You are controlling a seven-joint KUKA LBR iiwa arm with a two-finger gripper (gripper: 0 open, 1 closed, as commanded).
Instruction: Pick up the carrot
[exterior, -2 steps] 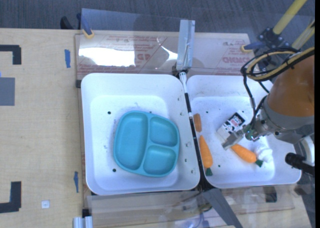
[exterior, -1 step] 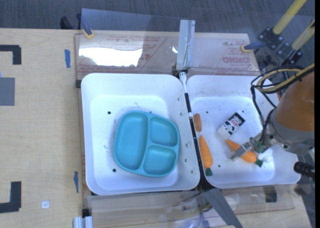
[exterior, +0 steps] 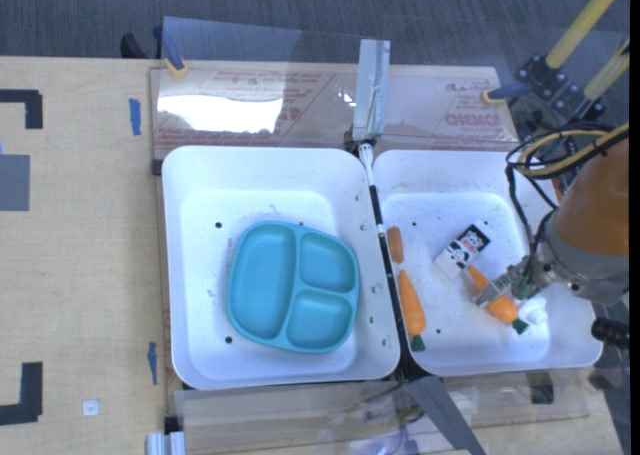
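Note:
Two carrots lie in the right bin [exterior: 560, 348]. One carrot [exterior: 411, 307] rests along the bin's left wall, its green tip pointing toward the front. The other carrot [exterior: 502, 307] lies slantwise at the middle right, with a green end near the front. My gripper [exterior: 510, 288] is low in the bin directly over this second carrot, and its grey parts cross the carrot's middle and hide it. The arm's orange band [exterior: 600, 213] is above it at the right edge.
A small orange piece [exterior: 395, 243] lies by the right bin's left wall. A white and black packet [exterior: 463, 248] sits near the bin's middle. The left bin [exterior: 190, 243] holds a blue divided plate [exterior: 240, 288]. Clear panels stand behind both bins.

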